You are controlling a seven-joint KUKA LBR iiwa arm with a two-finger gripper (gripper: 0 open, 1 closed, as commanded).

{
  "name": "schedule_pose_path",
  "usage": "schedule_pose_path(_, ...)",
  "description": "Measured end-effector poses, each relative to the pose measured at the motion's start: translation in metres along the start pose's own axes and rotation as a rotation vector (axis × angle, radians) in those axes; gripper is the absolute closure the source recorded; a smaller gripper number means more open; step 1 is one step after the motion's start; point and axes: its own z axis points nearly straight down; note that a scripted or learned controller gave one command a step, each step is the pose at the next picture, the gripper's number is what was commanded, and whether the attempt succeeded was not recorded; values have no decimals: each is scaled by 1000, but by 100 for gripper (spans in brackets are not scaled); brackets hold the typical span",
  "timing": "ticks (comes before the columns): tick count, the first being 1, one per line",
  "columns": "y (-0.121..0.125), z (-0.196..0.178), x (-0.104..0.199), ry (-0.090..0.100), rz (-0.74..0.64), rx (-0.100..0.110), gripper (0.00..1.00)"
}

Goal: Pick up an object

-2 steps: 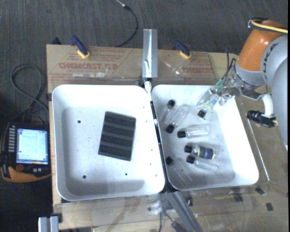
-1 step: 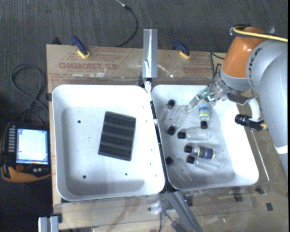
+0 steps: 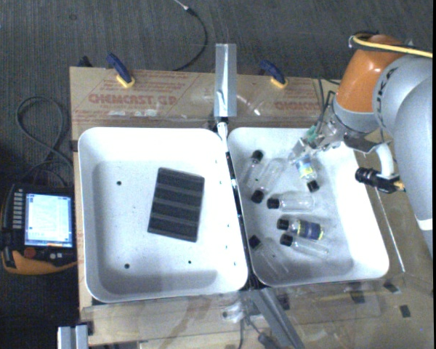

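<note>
On the surface [image 3: 87, 93], two shallow white bins stand side by side, listed here left to right.

Left bin [image 3: 102, 147]: one dark ribbed rectangular block [image 3: 176, 203], lying flat near the middle, tilted slightly, well apart from every wall.

Right bin [image 3: 363, 260]: a scatter of small clear bottles with black caps. One lies near the upper left [image 3: 265, 169]; one sits mid-bin [image 3: 294, 203]; one with a blue and yellow label [image 3: 305, 230] lies below it; another clear one [image 3: 305, 246] rests just beside that. Further black caps show near the bin's left wall, too small to match to bodies.

Arm: grey, orange band [image 3: 363, 82] above the wrist, entering from the right and reaching over the right bin's upper right corner.

Pincer [image 3: 314, 142]: low over the upper right area of the right bin. A clear bottle with a blue label [image 3: 305, 164] sits right at its tip, touching or nearly so. Whether the pincer is wide, narrow or closed on that bottle cannot be told; the glass and metal blur together.

Task status: no object is visibly lifted clear of a bin. Judged: the approach to the bottle is made; a confirmed grip and the lift remain.
</note>
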Motion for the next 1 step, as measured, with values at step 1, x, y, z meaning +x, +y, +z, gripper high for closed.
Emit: schedule_pose_path(1, 14, -107, 51, 12, 26, 6, 100)
